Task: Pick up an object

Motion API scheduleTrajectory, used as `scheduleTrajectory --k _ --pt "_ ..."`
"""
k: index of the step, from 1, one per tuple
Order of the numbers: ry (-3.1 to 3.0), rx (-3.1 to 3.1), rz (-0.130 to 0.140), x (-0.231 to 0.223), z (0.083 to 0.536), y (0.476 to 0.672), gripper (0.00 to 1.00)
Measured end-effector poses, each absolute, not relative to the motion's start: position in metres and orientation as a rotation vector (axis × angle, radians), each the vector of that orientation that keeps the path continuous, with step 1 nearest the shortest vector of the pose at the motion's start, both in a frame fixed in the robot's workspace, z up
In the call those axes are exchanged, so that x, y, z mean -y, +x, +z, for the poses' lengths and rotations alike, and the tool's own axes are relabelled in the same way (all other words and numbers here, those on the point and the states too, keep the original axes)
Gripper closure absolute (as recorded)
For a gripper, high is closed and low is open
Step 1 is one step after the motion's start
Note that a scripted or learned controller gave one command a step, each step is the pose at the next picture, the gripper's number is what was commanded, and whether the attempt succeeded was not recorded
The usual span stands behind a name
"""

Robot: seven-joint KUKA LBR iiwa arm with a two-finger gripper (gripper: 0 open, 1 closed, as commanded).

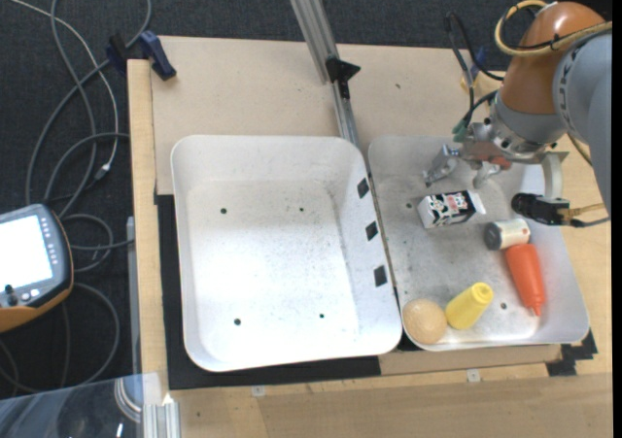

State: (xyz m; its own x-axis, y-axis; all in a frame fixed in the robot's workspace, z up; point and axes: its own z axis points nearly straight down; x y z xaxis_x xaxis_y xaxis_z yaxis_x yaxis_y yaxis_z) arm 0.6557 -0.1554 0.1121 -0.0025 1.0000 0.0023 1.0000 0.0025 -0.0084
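The left bin (262,252) on the counter (243,86) is bare white. All my things sit in the right bin (389,184). Near the front lie a tan ball (424,320) and a yellow bottle (468,306). A small black and white carton (449,208) lies just below my tool (465,162), so I think that is the easy one to grab. I cannot tell how my tool is set. An orange carrot (527,276) lies far right.
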Motion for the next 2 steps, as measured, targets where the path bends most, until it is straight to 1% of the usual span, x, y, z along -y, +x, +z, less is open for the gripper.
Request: scheduleTrajectory --k 1,2 --pt "-2.219 2.225 -0.003 0.156 0.129 0.659 1.0" --pt "-2.225 2.23 -0.008 0.157 0.195 0.662 1.0"
